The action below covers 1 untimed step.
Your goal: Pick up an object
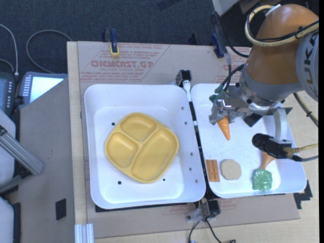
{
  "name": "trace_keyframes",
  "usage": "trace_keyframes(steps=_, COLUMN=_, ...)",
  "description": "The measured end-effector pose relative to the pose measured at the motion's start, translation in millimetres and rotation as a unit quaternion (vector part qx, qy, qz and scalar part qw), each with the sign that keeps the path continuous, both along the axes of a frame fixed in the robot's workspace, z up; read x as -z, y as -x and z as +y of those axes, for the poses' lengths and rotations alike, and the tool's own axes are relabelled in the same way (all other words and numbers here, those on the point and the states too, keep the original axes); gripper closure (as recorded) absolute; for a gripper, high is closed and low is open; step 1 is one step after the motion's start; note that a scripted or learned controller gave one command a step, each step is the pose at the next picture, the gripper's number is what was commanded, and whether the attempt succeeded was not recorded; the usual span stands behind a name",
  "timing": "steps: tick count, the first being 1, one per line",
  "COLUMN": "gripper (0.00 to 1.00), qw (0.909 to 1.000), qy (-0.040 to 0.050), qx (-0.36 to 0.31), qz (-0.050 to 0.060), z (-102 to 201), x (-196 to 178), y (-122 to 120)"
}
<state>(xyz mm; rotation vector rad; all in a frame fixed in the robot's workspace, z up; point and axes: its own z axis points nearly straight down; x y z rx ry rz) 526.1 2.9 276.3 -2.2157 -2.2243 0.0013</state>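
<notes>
My gripper (221,116) hangs over the upper left part of the right bin (238,188). An orange carrot (225,129) sticks out from between its fingers, pointed tip down, so the gripper is shut on it. The carrot's top end is hidden by the fingers, and I cannot tell whether its tip touches the bin floor. The grey arm with its orange band (278,32) covers the bin's upper right part.
In the right bin lie a brown wafer (213,170), a round tan cookie (231,169), a green leafy piece (262,180) and a second orange piece (266,161) under a black fitting (266,143). The left bin (92,135) holds a yellow divided plate (142,147).
</notes>
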Motion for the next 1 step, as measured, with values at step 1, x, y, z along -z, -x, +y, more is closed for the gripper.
trace_keyframes(steps=1, gripper=1.0, qw=1.0, qy=-0.0004, qx=-0.001, qz=0.001, z=50.8, x=8.9, y=4.4)
